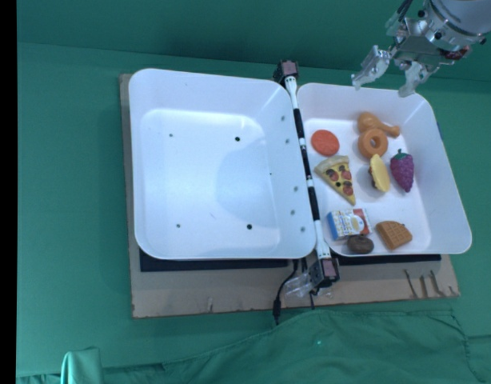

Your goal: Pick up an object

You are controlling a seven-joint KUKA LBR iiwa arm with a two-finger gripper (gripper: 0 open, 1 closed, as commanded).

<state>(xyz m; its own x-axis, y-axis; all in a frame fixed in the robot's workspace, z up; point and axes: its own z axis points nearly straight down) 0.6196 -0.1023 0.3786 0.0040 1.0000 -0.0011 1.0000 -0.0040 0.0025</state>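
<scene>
My gripper [389,76] hangs above the far edge of the right bin [449,214], its two fingers spread open with nothing between them. Below it in that bin lie toy foods: a red tomato slice [325,142], a pizza slice [339,177], an orange pretzel [373,122], a donut [373,144], a hot dog or taco [379,174], a purple grape bunch [402,170], a small milk carton [346,223], a brown cookie [360,245] and a waffle [394,234].
The left bin [213,174] holds only a few dark specks. A black-and-white divider rail [303,162] runs between the bins. Both bins rest on a cardboard sheet [229,294] over green cloth.
</scene>
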